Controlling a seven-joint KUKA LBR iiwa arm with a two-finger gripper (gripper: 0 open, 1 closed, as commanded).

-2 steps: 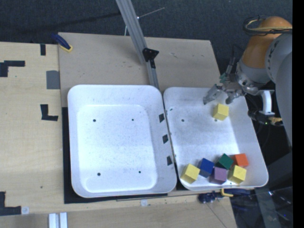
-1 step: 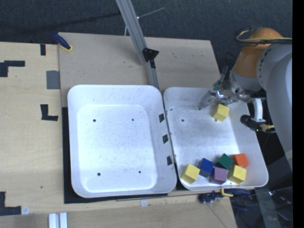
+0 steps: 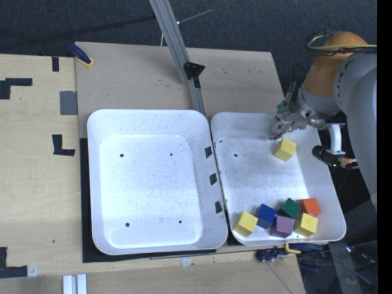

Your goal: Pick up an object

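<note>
A yellow cube (image 3: pixel 285 149) lies alone in the upper part of the right bin (image 3: pixel 257 176). My gripper (image 3: pixel 280 129) hangs just above and to the left of it, near the bin's far wall, apart from the cube. Along the bin's near edge sits a cluster of cubes: yellow (image 3: pixel 245 223), blue (image 3: pixel 266 215), purple (image 3: pixel 283 225), green (image 3: pixel 290 208), orange (image 3: pixel 310 206) and another yellow (image 3: pixel 307 225).
The left bin (image 3: pixel 147 182) stands beside the right one. A slanted metal pole (image 3: pixel 174 38) runs from the top down to the gap between the bins. My grey arm (image 3: pixel 355 97) fills the right side.
</note>
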